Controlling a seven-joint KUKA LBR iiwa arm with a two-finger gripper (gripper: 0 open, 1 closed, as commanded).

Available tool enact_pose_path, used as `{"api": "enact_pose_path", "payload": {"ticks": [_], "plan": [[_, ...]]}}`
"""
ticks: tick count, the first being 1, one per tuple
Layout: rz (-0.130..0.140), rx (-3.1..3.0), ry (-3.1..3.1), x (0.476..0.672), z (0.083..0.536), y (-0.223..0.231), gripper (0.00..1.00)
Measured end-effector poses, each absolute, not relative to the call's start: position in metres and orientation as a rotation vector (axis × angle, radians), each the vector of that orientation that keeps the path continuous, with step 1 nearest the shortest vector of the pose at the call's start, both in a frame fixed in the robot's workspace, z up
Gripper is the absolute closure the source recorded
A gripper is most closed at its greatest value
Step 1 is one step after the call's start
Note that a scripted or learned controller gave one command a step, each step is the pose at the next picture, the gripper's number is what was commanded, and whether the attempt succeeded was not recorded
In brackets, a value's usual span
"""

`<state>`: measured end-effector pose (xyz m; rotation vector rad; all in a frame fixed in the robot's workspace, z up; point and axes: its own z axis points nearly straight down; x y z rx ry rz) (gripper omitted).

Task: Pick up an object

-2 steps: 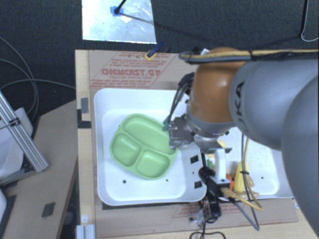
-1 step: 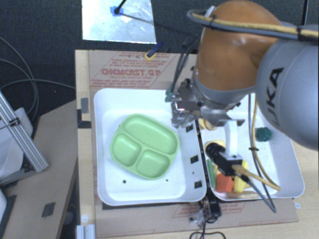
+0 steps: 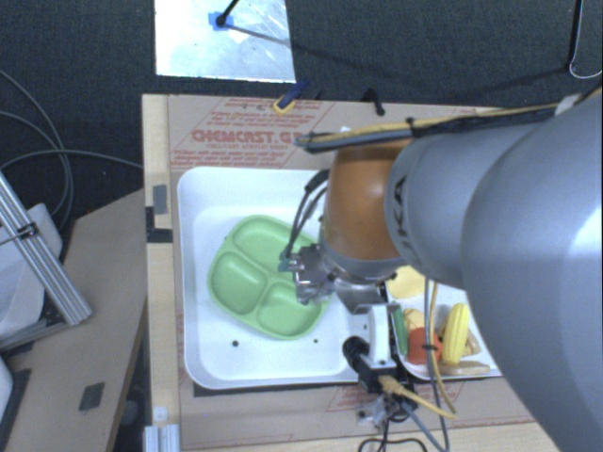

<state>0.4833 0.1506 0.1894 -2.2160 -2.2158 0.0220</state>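
A light green divided plate [image 3: 250, 276] lies in the left white bin [image 3: 203, 351]. The arm's grey wrist with its orange band hangs over the plate's right edge, and the gripper [image 3: 306, 285] sits low at that edge, its lower part hidden by the wrist. In the right bin [image 3: 476, 370] lie a yellow banana-like toy [image 3: 456, 332], a red and orange piece [image 3: 419, 344], a green stick [image 3: 399, 329] and a pale yellow item [image 3: 407, 282], partly covered by the arm.
The bins rest on a cardboard sheet [image 3: 245, 130] on the bench. Cables and a black connector [image 3: 358, 356] dangle from the wrist over the divider between the bins. An aluminium frame [image 3: 38, 262] stands at the left. A shiny square panel [image 3: 221, 26] lies at the back.
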Motion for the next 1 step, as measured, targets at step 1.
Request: {"api": "enact_pose_path", "payload": {"ticks": [1], "plan": [[0.007,-2.223,-2.217,0.488,0.1493,0.1219,1.0]]}}
